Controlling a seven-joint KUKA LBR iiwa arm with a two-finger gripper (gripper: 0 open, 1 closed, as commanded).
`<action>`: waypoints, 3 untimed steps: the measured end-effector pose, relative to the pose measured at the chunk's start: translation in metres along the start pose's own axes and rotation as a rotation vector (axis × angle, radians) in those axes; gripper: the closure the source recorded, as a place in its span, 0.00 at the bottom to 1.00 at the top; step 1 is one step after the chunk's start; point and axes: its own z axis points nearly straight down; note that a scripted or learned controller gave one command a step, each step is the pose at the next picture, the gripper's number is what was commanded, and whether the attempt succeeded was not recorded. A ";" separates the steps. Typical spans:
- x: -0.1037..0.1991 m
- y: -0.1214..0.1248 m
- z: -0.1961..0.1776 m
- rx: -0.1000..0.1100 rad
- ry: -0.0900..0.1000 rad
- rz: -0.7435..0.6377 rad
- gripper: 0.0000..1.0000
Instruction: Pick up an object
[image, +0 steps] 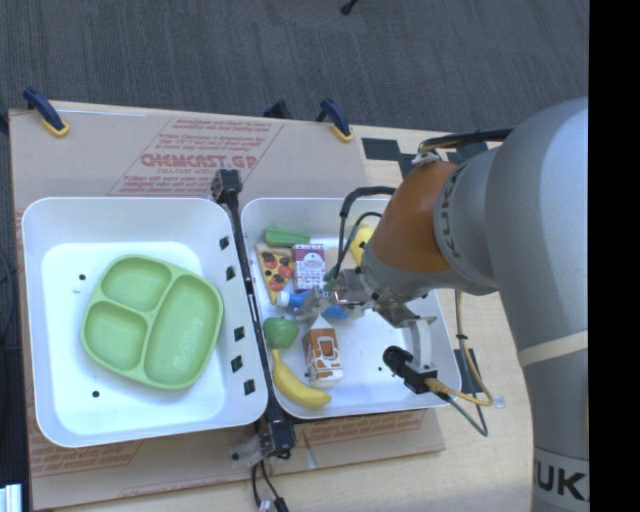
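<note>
Gripper (335, 292) hangs low over the crowded middle of the right bin (440, 385), likely to reach the small items packed there; whether it holds anything I cannot tell. Just beside it lie a red-and-white carton (309, 266), a brown carton (322, 356) and a banana (297, 385), while a green divided plate (152, 321) sits in the left bin (45, 240).

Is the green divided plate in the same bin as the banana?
No, the green divided plate lies in the left bin, while the banana lies in the right bin.
</note>
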 end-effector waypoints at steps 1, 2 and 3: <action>0.000 0.001 -0.010 0.001 -0.001 -0.006 1.00; -0.013 -0.069 -0.100 -0.004 0.001 0.002 1.00; -0.013 -0.007 -0.194 -0.007 -0.001 0.001 1.00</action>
